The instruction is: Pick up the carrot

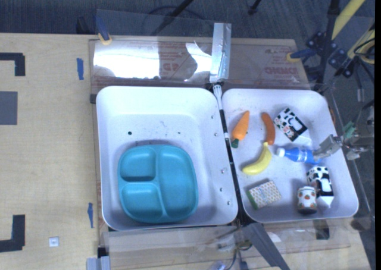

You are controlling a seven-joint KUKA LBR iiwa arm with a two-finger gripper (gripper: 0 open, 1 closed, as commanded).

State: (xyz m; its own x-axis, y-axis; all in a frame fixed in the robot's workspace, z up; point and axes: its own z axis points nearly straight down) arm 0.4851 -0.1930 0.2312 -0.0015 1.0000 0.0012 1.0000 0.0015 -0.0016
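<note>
I can't tell if the claw [331, 143] is apart or together; it sits by the blue bottle [293, 154]. The carrot [240, 126] lies in the right bin [345, 194], beside the banana [258, 161].

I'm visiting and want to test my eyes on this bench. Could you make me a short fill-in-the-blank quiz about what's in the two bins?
1. The teal divided plate lies in the ____ bin as the camera sees it.
2. The carrot has an orange body and a ____ end.
3. The banana is coloured ____.

Missing words: left; green; yellow
</note>
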